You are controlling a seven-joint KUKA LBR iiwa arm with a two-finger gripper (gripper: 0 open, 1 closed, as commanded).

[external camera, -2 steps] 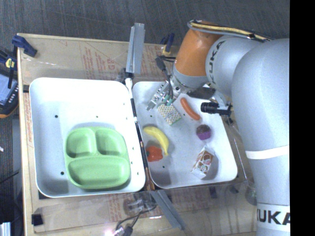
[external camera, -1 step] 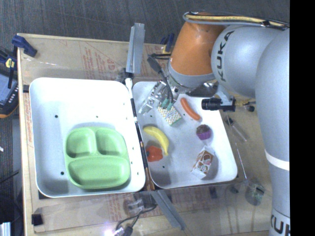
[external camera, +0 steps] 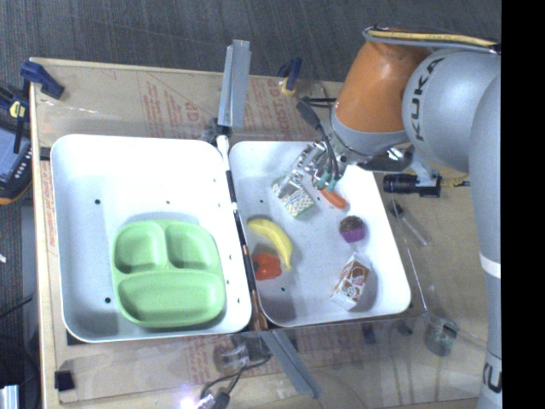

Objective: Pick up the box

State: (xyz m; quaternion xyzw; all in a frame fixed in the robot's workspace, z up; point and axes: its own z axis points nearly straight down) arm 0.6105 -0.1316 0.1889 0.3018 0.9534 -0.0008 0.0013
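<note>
The grey arm, with its glossy orange band, reaches in from the right over the far end of the right bin (external camera: 387,228), a shallow white tray with smooth, rounded walls. The gripper (external camera: 308,175) hangs low there, a cluster of metal parts, right against a small box (external camera: 296,200) with a green-and-white patterned face. The box sits tilted at the fingertips, but whether it is actually pinched between them, and how the gripper is set, I cannot tell from this angle. Just beside it lies a small orange carrot (external camera: 335,198), slim and tapered. Further toward the near side: a curved yellow banana (external camera: 272,236) with a shiny red pepper (external camera: 266,266) touching its lower end, a round dark purple fruit (external camera: 352,228) on its own, and a crumpled red-and-white carton (external camera: 352,283) near the front right corner. Over in the left bin (external camera: 77,228), a matte green plate (external camera: 169,273) with three rounded compartments rests toward the near side. Both bins sit on a wooden bench (external camera: 136,100).
</note>
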